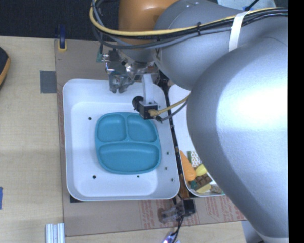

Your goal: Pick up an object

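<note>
A blue divided plate point(127, 142) is seen flat in the left bin point(76, 151). The gripper point(119, 83) is held over the bin's far rim, apart from the plate; its state cannot be told. The right bin point(185, 184), with small items point(198, 175), is largely covered by the arm point(233, 100).

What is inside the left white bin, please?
The left white bin holds one blue divided plate, lying flat near its middle. The gripper hangs over the bin's far edge. The arm covers the bin's far right corner, so that part is hidden.
</note>
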`<state>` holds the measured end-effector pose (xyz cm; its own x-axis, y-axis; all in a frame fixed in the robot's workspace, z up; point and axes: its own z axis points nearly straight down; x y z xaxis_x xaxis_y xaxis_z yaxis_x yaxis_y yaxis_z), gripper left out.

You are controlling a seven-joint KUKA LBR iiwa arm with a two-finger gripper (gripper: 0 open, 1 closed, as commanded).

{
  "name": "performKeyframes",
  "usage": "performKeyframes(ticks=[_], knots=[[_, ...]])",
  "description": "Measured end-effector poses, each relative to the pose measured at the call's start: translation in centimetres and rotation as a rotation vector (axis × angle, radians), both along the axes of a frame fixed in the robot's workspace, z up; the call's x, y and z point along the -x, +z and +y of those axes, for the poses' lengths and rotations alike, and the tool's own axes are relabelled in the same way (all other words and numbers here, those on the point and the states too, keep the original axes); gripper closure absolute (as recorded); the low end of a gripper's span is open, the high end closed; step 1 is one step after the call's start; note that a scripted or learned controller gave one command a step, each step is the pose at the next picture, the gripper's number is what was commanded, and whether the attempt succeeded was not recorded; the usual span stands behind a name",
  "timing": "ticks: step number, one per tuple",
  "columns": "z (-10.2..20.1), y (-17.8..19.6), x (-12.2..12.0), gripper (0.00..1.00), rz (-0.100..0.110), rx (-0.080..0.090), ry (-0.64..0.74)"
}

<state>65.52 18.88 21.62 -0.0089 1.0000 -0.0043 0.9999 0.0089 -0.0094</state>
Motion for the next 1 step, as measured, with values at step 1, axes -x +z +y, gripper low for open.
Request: performKeyframes(ticks=[1], knots=[[-3.17,4.04,0.16,1.0,-0.009,-0.003,-0.007]])
